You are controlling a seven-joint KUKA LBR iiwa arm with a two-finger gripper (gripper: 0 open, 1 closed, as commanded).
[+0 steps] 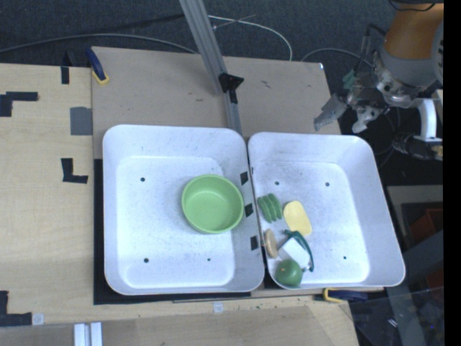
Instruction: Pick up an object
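Observation:
My gripper (344, 117) hangs above the bench just beyond the far edge of the right bin (360, 193), open with nothing between its fingers. Several small objects lie clustered in the right bin's near-left corner: a green ridged piece (270, 206), a yellow piece (297, 217), a tan piece (271, 244), a white item with a dark green strap (297, 249) and a green ball (289, 272). A light green bowl (212, 204) stands upright in the left bin (137, 193). The gripper is well away from all of them.
A grey metal pole (205, 34) slants down from the top to a clamp (230, 85) behind the bins. Cables (266, 31) trail over the back of the bench. The arm's orange band (414, 20) shows at the upper right.

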